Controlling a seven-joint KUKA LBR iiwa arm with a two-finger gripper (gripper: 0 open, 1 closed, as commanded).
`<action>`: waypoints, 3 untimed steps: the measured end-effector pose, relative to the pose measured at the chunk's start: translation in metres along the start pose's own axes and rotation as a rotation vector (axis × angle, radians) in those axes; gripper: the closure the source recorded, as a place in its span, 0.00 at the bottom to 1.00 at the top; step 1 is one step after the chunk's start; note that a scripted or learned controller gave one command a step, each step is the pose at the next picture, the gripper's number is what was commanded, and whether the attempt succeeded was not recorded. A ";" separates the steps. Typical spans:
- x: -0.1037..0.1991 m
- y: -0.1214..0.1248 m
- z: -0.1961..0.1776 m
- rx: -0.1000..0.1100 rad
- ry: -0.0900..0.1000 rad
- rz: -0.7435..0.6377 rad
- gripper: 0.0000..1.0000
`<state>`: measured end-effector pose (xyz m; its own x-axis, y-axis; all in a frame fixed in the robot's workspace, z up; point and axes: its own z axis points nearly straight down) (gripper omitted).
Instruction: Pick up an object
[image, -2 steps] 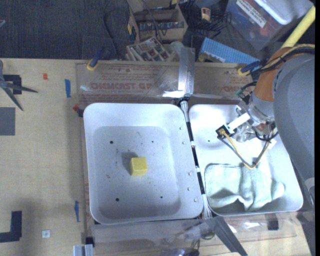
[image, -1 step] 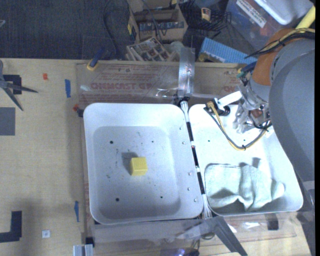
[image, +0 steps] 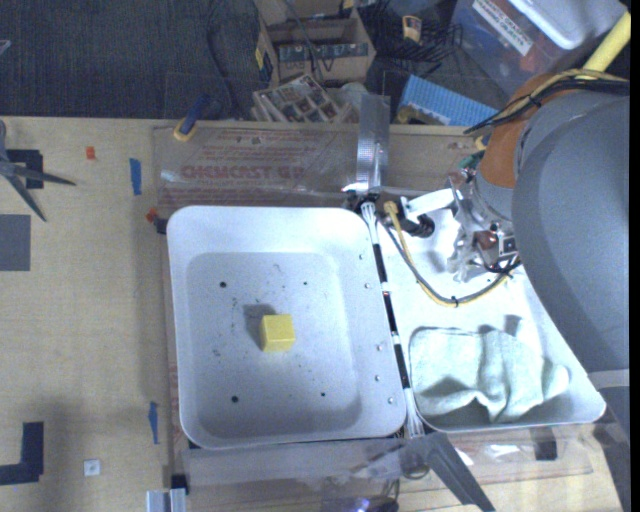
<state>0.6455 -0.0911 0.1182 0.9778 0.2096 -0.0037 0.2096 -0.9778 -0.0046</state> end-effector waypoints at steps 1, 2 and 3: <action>0.000 0.001 -0.010 0.001 0.001 0.001 1.00; 0.000 0.003 -0.020 0.002 0.002 0.003 1.00; -0.001 0.005 -0.030 0.002 0.003 0.005 1.00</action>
<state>0.6460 -0.0958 0.1484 0.9788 0.2049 -0.0008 0.2049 -0.9788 -0.0069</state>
